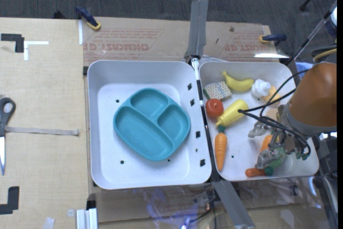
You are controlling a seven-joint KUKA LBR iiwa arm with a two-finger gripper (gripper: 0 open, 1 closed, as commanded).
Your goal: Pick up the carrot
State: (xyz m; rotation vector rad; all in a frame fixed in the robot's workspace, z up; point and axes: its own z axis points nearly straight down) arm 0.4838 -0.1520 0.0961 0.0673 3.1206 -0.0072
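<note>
An orange carrot [220, 152] with a small green top lies lengthwise against the left wall of the right bin [236, 169], pointed end toward the front. My gripper [269, 157] hangs low over the front right part of that bin, about a hand's width to the right of the carrot and apart from it. Just below the gripper, by the front wall, lies a small red-orange vegetable [254, 172] with a green end. Another orange piece [266, 142] shows beside the gripper, partly hidden by it. Cables and the wrist cover the gripper's tips.
The right bin also holds a banana [238, 82], a yellow vegetable [232, 113], a red tomato [214, 108], a checkered block [217, 90] and a white item [261, 88]. A blue divided plate [152, 124] lies in the left bin [102, 131]. Scissors [4, 115] rest on the bench at far left.
</note>
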